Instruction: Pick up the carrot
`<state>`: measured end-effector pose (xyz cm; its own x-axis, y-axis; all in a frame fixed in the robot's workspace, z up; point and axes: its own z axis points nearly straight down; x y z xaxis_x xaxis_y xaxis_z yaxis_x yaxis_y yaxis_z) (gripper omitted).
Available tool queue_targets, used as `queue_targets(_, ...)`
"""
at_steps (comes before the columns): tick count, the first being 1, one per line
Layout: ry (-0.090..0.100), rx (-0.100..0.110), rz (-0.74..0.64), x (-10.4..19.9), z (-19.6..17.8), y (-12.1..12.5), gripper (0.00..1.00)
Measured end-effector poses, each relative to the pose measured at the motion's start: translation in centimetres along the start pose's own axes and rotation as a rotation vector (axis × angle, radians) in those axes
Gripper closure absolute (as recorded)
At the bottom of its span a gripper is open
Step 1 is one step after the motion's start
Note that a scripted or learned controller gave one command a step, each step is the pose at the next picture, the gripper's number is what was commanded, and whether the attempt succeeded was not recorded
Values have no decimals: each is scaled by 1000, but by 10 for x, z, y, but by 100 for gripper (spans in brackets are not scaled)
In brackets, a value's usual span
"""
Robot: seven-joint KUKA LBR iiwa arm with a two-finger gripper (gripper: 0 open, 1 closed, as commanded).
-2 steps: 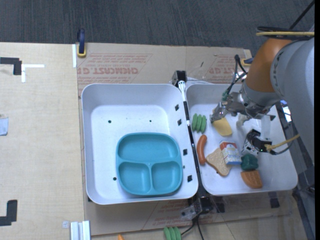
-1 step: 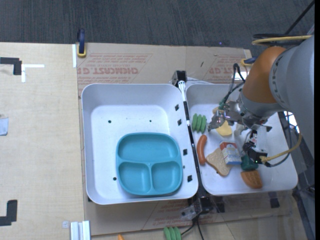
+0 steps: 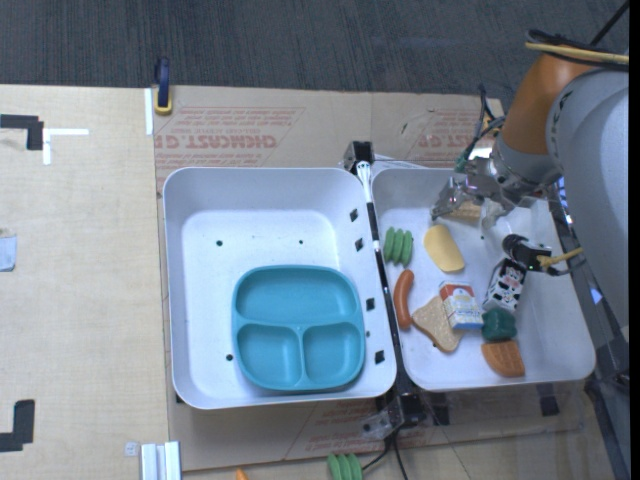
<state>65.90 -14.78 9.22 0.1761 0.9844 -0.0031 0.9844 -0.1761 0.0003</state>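
The carrot [image 3: 505,356] lies in the right bin [image 3: 560,368], close to the bin's near right corner, the corner low in the view. It is a short orange toy with a dark green top. The green top points to the far edge of the bin and the orange end points to the near edge, so its long side runs from far to near, with a small slant. The green top touches a black and white spotted toy [image 3: 505,286] that lies just beyond it. A small carton [image 3: 462,306] and a slice of bread [image 3: 437,323] lie just beside the carrot, on the side of the left bin [image 3: 190,298].

The gripper [image 3: 462,206] hangs over the far edge of the right bin, near the middle of that edge. The view does not show if it is released or clenched, so this cannot be told. Nothing can be seen held in it.

The carrot is well apart from the gripper. It lies toward the near edge of the bin and a little toward the right edge. A yellow toy [image 3: 444,248] and the spotted toy lie between the two. The next move likely calls for the arm to cross most of the bin toward that near right corner. The grip would likely work best across the carrot's thin orange body, from side to side, clear of the spotted toy
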Motion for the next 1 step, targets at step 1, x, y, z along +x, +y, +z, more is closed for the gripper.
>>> queue_targets(1, -2, 1, 53, 44, 0, -57, 0)
